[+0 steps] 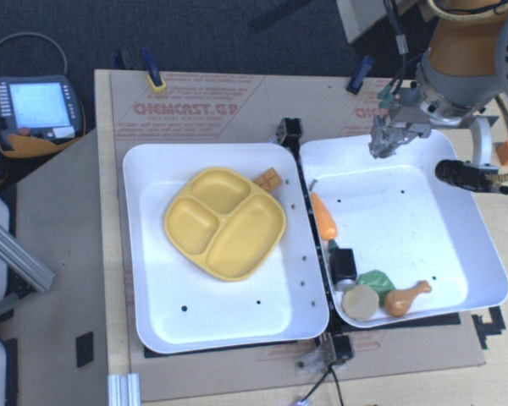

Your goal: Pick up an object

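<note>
Looking for something to pick, I see the orange carrot [323, 216] lying against the right bin's [457, 227] left wall, below and left of the gripper [383, 148]. Further down from the jaws, in the bin's near-left corner, sit a small black block [343, 265], a pale round piece [361, 302], a green item [377, 281] and a brown drumstick [405, 298], bunched close together. The gripper hangs over the bin's far edge with nothing between its fingers; I cannot tell whether the jaws are spread or pressed together. Well left of the jaws, the left bin [152, 294] holds a yellow divided plate [225, 222], with a small brown block [268, 179] touching its far rim.
</note>
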`<state>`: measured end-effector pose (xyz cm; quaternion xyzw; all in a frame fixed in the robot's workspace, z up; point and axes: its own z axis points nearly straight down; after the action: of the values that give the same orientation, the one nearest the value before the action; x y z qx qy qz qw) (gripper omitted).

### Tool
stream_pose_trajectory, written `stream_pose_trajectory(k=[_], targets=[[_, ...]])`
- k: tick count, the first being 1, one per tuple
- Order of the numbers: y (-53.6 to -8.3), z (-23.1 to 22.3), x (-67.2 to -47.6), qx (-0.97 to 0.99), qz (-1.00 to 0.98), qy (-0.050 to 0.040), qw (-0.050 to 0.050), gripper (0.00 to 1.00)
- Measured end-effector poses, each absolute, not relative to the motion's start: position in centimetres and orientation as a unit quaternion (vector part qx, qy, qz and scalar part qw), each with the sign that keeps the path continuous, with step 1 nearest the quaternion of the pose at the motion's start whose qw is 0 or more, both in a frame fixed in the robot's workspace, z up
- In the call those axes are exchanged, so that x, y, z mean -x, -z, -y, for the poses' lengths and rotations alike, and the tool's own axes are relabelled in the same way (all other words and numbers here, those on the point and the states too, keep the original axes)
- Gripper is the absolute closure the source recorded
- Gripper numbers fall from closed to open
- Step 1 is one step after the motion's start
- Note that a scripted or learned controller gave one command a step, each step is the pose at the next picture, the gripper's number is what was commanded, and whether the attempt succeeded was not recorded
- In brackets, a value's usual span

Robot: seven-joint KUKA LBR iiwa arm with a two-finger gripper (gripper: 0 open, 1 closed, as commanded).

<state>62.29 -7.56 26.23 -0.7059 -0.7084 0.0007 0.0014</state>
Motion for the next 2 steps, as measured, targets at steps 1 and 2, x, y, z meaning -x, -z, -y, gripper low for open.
stream_pose_trajectory(k=[1, 2], targets=[[-24.7, 2.0, -60.1, 0.705, 0.709, -0.0007, 0.002, 1.00], [-24.7, -1.9, -57.7, 0.706, 0.709, -0.0007, 0.002, 1.00]])
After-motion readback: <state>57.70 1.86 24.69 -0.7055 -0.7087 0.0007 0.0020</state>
